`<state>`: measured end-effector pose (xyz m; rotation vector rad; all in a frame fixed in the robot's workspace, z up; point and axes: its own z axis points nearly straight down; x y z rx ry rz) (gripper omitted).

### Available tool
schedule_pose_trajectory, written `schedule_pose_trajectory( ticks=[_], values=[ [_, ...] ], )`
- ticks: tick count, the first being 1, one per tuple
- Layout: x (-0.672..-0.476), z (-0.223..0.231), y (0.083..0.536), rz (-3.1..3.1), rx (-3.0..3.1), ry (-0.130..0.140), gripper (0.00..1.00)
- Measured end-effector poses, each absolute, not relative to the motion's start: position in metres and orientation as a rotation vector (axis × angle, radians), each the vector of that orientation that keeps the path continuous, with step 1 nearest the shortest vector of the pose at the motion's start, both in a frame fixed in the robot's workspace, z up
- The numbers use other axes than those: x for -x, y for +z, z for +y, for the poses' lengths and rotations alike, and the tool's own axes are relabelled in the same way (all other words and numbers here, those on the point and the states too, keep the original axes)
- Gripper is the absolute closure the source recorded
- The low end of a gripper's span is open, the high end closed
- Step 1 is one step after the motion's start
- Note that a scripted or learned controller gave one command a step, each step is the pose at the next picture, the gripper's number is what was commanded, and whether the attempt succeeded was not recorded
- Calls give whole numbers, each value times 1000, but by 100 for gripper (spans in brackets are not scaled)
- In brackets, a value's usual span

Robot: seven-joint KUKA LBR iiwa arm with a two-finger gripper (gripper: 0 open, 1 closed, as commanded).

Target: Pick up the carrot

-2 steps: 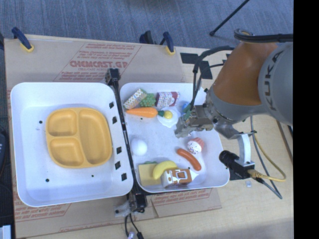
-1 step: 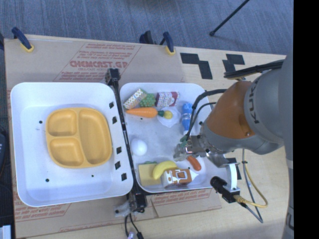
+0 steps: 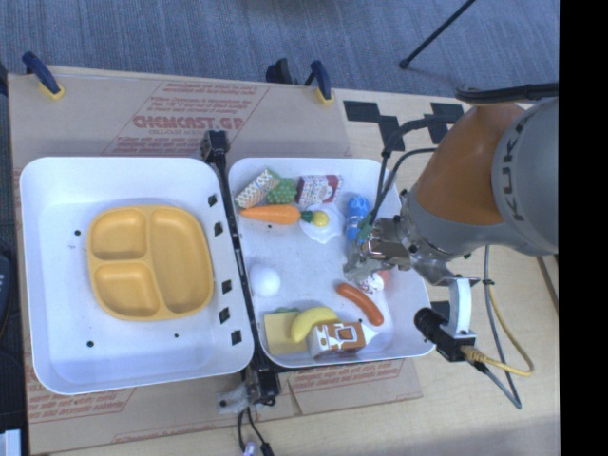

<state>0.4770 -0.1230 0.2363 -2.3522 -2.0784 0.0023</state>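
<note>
Orange carrot point(image 3: 271, 214) lies well left of the hand point(image 3: 372, 259); grip state unclear.

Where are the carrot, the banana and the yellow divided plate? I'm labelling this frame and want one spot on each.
carrot point(image 3: 271, 214): camera view, middle of its orange body.
banana point(image 3: 313, 322): camera view, middle of its curved yellow body.
yellow divided plate point(image 3: 150, 260): camera view, ridge where its compartments meet.

You've got the cardboard-covered desk point(image 3: 313, 112) across the frame, left bin point(image 3: 43, 255) and right bin point(image 3: 285, 255) sitting side by side on it.
</note>
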Motion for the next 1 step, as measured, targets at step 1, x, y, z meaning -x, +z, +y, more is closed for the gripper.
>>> schedule_pose_trajectory(
  ticks=[1],
  values=[
    [-477,-165,277,-2208,2232,3,100]
  ],
)
